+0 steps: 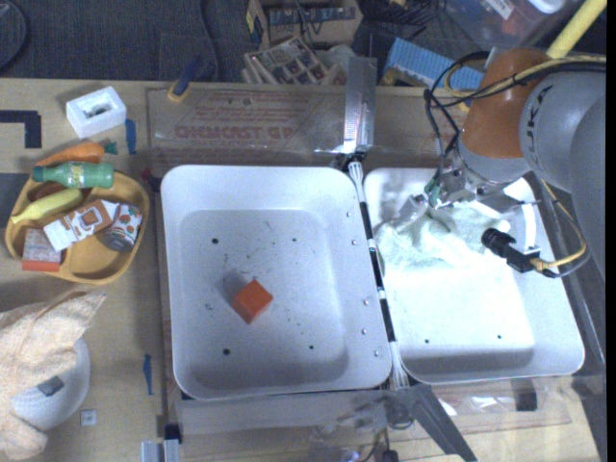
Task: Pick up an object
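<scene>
An orange block (252,300) lies in the middle of the left bin (192,200), far from the arm. A crumpled white and pale green cloth (423,246) lies in the back left part of the right bin (500,354). My gripper (435,198) hangs low over the back of the right bin, right at the cloth's upper edge. The grey arm with its orange band (500,114) comes in from the top right and hides the bin's back right corner.
A yellow bowl (96,263) with toy food and packets stands left of the bins. A beige cloth (43,354) lies at the front left. Black and yellow cables (525,253) trail over the right bin's right side.
</scene>
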Tool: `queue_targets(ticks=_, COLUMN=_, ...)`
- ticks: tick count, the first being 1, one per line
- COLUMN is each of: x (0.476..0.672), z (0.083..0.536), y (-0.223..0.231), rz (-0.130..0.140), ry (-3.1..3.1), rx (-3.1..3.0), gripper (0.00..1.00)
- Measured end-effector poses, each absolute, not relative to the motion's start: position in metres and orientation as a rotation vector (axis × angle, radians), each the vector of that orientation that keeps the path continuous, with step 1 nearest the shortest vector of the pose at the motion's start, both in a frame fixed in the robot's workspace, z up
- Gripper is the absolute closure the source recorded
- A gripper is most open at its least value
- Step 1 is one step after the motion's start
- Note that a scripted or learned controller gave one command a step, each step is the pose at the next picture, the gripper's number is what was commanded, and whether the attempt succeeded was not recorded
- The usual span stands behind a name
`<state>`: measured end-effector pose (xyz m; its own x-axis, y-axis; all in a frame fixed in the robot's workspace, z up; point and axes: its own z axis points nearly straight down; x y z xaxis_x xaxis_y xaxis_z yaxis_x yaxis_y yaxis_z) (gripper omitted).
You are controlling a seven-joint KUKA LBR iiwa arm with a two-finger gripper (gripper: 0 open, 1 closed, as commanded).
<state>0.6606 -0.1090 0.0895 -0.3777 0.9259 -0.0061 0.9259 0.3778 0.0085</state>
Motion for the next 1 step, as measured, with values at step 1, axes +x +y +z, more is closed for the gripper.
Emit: queue_targets(ticks=1, x=0.6681, z=0.1704, y=-0.144, rz=0.002, ry=2.715, rx=1.566, gripper=0.0)
